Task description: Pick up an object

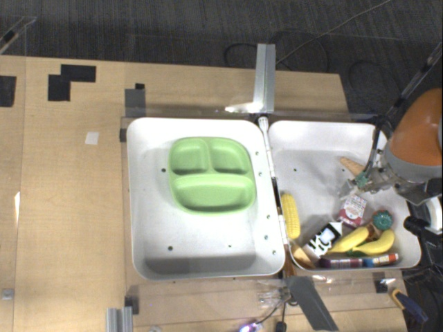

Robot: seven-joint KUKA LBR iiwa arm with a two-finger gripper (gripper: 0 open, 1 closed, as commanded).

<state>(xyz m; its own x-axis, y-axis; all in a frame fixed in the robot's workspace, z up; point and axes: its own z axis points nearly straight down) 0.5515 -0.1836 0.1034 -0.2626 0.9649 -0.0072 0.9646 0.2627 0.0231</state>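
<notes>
- I see the gripper point(365, 180) near the right bin's point(311, 140) right wall; jaws' state: cannot tell.
- Bananas point(363, 241) crowd its near edge; far half bare.

We see a robotics lab: wooden bench point(69, 206), grey carpet at twelve o'clock, trailing cables point(325, 33), metal post point(265, 78).

Matt green plastic tray point(210, 174)

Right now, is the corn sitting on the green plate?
No, the corn lies in the right bin by its left wall, while the green plate sits in the left bin.
</notes>
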